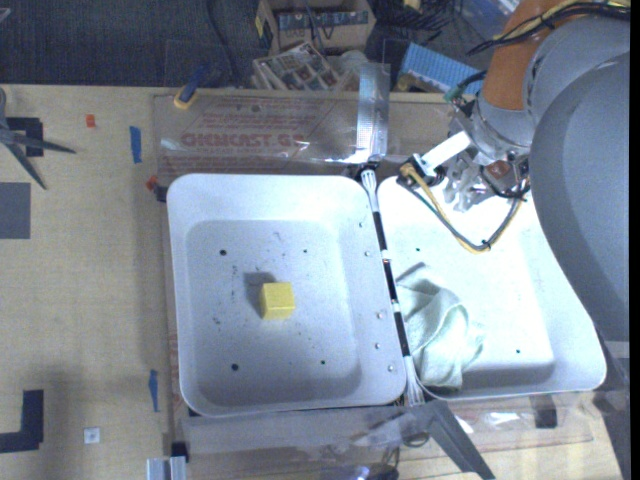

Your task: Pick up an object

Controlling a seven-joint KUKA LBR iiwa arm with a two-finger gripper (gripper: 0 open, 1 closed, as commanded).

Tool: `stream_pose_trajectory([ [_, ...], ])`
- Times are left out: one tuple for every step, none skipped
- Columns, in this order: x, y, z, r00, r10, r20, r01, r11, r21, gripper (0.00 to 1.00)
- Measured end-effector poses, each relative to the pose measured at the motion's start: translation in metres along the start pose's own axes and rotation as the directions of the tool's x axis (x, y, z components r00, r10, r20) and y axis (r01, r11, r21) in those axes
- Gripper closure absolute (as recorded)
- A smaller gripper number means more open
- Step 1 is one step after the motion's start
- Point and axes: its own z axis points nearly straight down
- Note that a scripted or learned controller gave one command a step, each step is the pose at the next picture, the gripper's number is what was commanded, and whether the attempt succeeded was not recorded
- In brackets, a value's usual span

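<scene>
Above the right bin's (520,298) far corner the end effector (470,190) hovers, its grip state impossible to tell, so it should descend squarely over either the yellow block (278,300) in the left bin (200,218) or the nearer white cloth (440,333).

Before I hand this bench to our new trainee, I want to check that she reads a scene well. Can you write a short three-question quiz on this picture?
1. True or false: the yellow block lies in the left bin.
2. What lies in the right bin, against its left wall? A) a red ball B) a crumpled white cloth C) a metal spoon
3. Fill the gap: the gripper hangs over the ____ corner of the right bin, with yellow cable looped beneath it.

Key:
1. True.
2. B.
3. Far left, well apart from both the cloth and the block.
</scene>
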Motion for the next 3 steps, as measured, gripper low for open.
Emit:
stream_pose_trajectory([
  [-0.020, 0.010, -0.173, 0.933, 0.359, -0.004, -0.359, 0.933, -0.001, 1.00],
  [-0.020, 0.012, -0.183, 0.932, 0.363, -0.007, -0.363, 0.932, -0.001, 1.00],
  [-0.071, -0.064, -0.034, 0.934, 0.356, 0.004, -0.356, 0.934, 0.003, 1.00],
])
